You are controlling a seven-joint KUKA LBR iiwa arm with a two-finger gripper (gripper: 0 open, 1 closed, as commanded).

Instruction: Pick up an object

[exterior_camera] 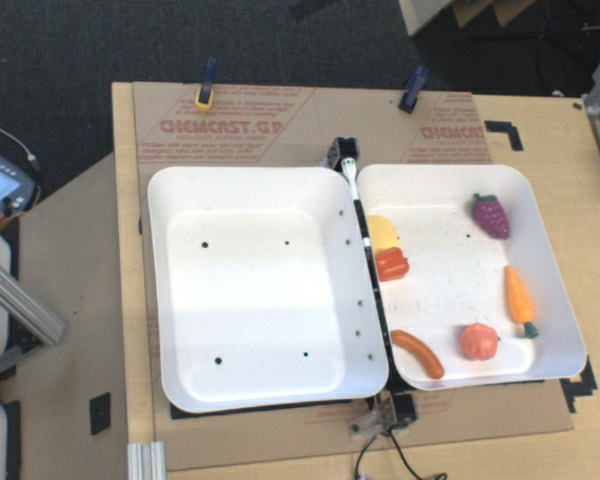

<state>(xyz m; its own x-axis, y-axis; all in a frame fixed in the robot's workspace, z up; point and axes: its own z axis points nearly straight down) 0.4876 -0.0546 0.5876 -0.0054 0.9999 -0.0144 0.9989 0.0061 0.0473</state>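
In the camera view, two white bins are recorded side by side on a brown board [280, 123] printed with red lettering. The left bin [162, 268] is marked by four small dark dots on its floor. The right bin [554, 268] is found to hold all six loose objects, one of each kind. A bunch of purple grapes [490, 215] is seen near the far right corner. An orange carrot [520, 300] is laid along the right wall, its green end pointing toward the near edge. A pinkish-red round fruit [479, 341] is placed just beside that end, near the front wall. An orange-red sausage [417, 353] is laid at a slant in the near left corner. A yellow piece [382, 232] and a red piece [391, 264] are set touching each other against the left wall, at the seam between the bins. Two clamps are counted on the far edge of the board: a blue and yellow clamp [207, 84] and a blue clamp [414, 88]. A black clip [342, 153] is fixed at the far end of the seam. The pose of the arm and the state of the gripper cannot be told.
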